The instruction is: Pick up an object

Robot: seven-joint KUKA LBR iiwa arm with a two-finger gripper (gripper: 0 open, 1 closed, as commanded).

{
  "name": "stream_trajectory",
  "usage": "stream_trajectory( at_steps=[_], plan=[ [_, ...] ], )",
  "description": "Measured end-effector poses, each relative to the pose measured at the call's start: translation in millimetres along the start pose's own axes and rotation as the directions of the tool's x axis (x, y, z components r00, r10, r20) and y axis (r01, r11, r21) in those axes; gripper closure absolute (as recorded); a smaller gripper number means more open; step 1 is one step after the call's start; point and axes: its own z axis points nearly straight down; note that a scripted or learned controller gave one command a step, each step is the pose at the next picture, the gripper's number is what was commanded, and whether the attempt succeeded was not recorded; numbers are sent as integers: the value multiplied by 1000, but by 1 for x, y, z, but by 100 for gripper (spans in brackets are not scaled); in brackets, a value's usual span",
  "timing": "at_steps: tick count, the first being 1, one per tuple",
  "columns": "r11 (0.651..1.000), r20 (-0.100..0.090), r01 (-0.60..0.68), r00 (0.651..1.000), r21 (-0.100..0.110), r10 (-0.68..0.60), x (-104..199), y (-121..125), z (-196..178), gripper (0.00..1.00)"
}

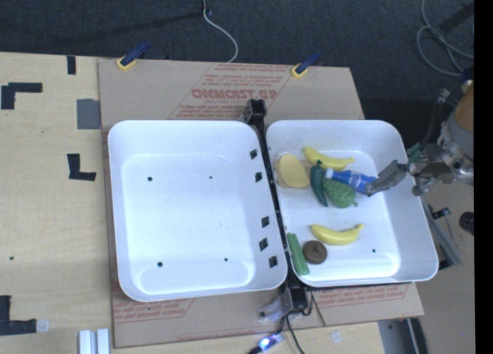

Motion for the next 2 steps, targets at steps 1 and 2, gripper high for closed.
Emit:
stream_trajectory(
  at_steps=[1,2],
  plan=[
    [1000,-1,-1,1000,6,1,-41,36,128,0],
    [1000,2,1,1000,-1,-1,-39,35,182,0]
  ],
)
